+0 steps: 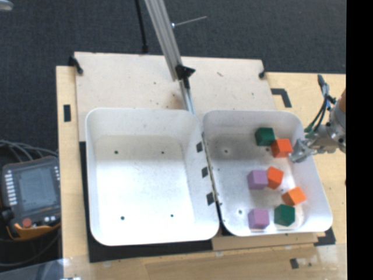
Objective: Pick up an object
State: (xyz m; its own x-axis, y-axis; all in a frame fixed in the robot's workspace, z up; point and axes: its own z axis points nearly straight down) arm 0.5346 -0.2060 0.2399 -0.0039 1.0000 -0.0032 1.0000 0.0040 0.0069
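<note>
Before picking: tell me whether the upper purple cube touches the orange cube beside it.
Touching: the camera view shows the purple cube and orange cube with sides meeting, no gap.

The claw (pixel 301 151) is pale grey metal; thin dark and green cables (pixel 322 107) loop above its silver wrist.

three orange cubes (pixel 282 147), two purple cubes (pixel 257 179), two green cubes (pixel 264 136)

White bins (pixel 145 174) hold green (pixel 264 136), orange (pixel 282 147) and purple cubes (pixel 257 179) on a tan bench (pixel 233 83).
</note>
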